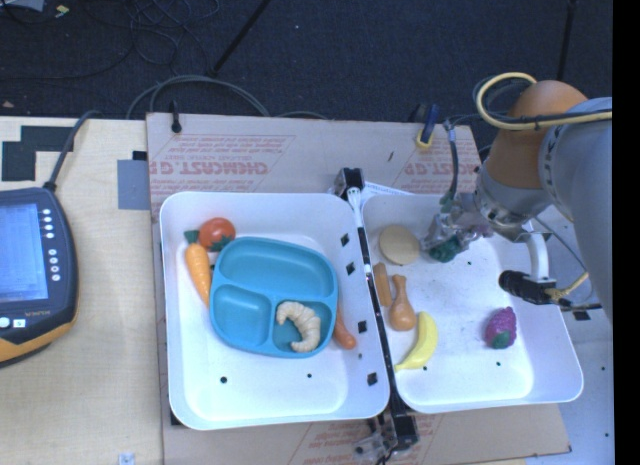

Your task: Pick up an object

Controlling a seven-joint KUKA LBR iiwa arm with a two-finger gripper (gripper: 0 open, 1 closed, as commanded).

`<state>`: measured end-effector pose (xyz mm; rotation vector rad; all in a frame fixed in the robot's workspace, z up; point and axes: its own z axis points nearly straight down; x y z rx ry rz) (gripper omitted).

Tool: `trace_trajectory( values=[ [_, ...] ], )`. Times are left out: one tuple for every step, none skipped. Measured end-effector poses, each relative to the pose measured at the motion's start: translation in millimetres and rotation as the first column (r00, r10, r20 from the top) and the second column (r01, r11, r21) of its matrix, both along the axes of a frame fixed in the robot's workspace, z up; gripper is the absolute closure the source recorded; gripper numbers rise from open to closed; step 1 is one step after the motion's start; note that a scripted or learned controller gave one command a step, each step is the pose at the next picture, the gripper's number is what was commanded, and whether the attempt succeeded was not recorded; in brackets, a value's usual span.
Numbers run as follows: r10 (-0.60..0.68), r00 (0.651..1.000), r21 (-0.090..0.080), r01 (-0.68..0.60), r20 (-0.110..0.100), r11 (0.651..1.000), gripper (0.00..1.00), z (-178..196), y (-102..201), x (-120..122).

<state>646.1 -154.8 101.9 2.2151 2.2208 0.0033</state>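
The gripper (447, 243) hangs low in the right bin (560, 373), near its back rim — whether its fingers are spread or closed cannot be told. A tan round object (400, 245) lies just beside it, toward the divider. That bin also holds one banana (420, 343), one purple piece (500, 327) near the right rim and one orange-brown piece (398, 305). Bare floor lies along the front. The left bin (200, 393) carries one blue tray (270, 293) — with one carrot (198, 271) and one tomato (216, 231) beside it.
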Motion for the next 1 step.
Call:
trace_trajectory(
  values=[
    [0.001,1.0,0.003,-0.001,-0.006,1.0,1.0,69.6,73.5,-2.2]
  ],
)
